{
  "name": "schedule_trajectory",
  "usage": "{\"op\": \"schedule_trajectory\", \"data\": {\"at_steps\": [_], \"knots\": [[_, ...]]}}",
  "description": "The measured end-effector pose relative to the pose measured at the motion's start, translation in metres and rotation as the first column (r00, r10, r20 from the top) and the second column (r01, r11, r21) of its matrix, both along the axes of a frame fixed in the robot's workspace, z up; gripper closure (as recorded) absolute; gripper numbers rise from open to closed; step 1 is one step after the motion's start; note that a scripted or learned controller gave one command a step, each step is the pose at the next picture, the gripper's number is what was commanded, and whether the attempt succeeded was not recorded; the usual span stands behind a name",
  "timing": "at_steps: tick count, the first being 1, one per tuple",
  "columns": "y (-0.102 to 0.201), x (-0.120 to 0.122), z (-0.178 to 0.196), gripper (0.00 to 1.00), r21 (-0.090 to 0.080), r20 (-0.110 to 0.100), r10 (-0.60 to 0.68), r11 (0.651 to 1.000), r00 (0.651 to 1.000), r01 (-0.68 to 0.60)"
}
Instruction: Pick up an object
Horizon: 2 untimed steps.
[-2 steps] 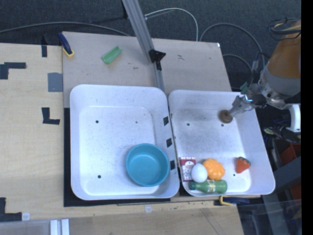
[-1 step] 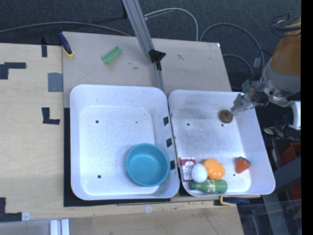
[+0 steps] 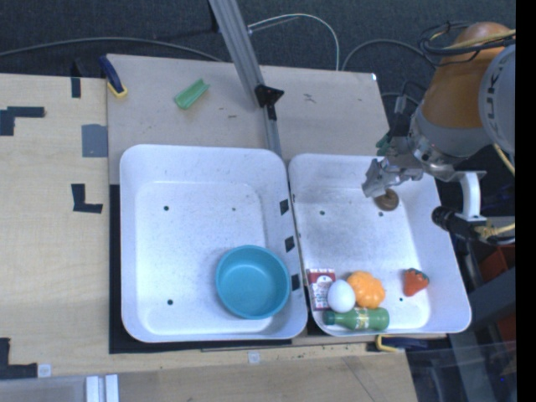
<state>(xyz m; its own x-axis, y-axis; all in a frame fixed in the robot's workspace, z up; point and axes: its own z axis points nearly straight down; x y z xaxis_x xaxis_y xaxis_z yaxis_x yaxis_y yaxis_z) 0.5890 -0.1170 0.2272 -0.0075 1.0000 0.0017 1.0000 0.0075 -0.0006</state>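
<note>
Plywood bench (image 3: 50,224) carries two shallow white bins side by side on a dark mat, with black tape marks on the wood, a green block (image 3: 191,94) and a blue-and-yellow clamp (image 3: 111,75) behind them; cables trail over dark carpet beyond. The left bin (image 3: 167,174) holds a blue bowl (image 3: 252,281) near its front right corner. In the right bin (image 3: 352,233), along the front wall, lie a small red-and-white carton (image 3: 320,287), a white egg (image 3: 341,296), an orange fruit (image 3: 366,287), a green bottle (image 3: 360,318) and a red strawberry-like piece (image 3: 415,281). The gripper (image 3: 383,182) hangs over the right bin's rear right area, a small brown roundish object (image 3: 387,199) just beneath its tip. Whether that object is pinched cannot be told.
</note>
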Motion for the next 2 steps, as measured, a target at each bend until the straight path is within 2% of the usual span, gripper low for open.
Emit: {"op": "schedule_trajectory", "data": {"at_steps": [1, 2], "knots": [[0.046, 0.009, -0.004, 1.0, -0.001, -0.001, -0.001, 1.0, 1.0, 0.001], [0.094, 0.003, -0.007, 1.0, 0.0, -0.002, -0.001, 1.0, 1.0, 0.001]]}}
